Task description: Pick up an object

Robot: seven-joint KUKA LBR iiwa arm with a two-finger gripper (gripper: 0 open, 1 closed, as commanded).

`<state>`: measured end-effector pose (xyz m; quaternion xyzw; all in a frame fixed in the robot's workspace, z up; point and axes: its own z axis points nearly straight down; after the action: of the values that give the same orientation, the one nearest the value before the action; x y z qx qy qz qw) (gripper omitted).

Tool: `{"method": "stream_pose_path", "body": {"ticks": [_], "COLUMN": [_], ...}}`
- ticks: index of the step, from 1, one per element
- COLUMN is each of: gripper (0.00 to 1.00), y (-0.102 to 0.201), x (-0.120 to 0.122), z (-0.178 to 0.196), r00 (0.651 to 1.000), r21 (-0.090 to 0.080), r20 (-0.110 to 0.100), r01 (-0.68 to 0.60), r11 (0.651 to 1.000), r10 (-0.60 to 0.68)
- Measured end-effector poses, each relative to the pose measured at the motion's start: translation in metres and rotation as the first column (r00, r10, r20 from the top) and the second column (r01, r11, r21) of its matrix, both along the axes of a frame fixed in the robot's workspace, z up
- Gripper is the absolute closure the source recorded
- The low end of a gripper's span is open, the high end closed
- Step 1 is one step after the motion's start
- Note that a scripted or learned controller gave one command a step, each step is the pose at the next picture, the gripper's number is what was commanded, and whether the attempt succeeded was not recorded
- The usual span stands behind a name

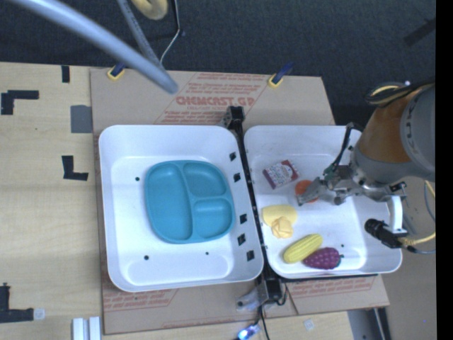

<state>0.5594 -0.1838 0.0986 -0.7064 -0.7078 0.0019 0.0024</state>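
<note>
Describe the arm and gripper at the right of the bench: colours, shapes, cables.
The grey, rounded arm carries an orange band above the wrist. Thin dark cables run down beside it to a grey metal two-finger gripper. A black fitting juts out below the wrist.

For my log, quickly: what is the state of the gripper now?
Gripper: low in the right bin, beside a small orange object; open or closed cannot be told.

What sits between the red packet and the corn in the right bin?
In the camera view, the yellow toy lies between the red packet and the corn.
</note>
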Motion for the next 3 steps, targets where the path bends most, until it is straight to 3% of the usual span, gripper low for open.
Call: {"method": "stream_pose_path", "body": {"ticks": [1, 3], "gripper": [1.00, 1.00], "y": [0.000, -0.010], "x": [0.001, 0.005], "z": [0.013, 0.119], "r00": [1.000, 1.000], "r21": [-0.001, -0.003], "r20": [0.003, 0.011], "r01": [0.000, 0.000], "r11": [1.000, 1.000], "r10": [0.000, 0.000]}}
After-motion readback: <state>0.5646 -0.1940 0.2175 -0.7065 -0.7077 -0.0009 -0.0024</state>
